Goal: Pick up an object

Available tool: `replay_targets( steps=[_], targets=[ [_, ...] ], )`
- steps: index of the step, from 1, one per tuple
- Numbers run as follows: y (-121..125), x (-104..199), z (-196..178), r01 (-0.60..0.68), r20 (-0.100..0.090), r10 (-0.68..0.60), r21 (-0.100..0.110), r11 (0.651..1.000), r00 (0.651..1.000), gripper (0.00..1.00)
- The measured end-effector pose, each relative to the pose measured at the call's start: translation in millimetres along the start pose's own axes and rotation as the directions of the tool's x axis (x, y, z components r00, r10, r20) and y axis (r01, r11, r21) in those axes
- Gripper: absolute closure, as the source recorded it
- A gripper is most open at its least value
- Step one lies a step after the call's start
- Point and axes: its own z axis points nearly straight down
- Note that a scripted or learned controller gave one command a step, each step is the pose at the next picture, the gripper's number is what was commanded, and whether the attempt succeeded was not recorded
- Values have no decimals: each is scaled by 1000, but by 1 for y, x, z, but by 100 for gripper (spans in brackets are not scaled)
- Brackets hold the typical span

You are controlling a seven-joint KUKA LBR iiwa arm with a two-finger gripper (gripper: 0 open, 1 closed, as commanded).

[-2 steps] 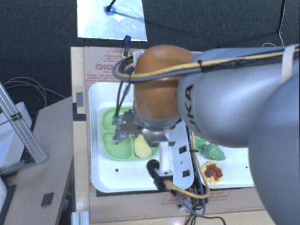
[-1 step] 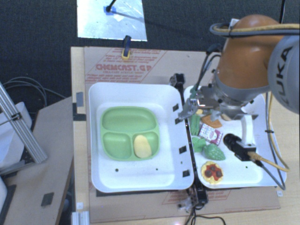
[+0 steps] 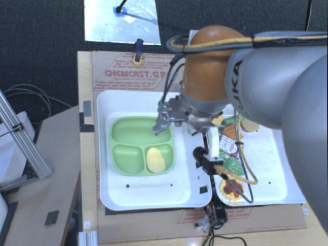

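Arm is hanging over the divide between the bins, gripper (image 3: 163,123) sitting at the green tray's (image 3: 128,137) top-right corner. Can't tell jaw state; nothing is showing between them. Yellow object (image 3: 156,160) is lying in the tray's lower-right compartment, just below the gripper. Pick looks not done: descent, grasp and lift are all remaining.

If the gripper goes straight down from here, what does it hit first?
Probably the green tray in the left bin, at its upper right rim. The gripper hangs over that corner; depth is unclear.
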Motion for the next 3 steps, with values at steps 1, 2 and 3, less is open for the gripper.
replay_targets(
  steps=[1,2,3],
  targets=[
    [7,-88,57,-18,6,18,2,1000,1000,0],
    [3,-133,54,-13,3,13,-1,1000,1000,0],
    [-65,-213,53,-18,3,18,1,1000,1000,0]
  ],
)
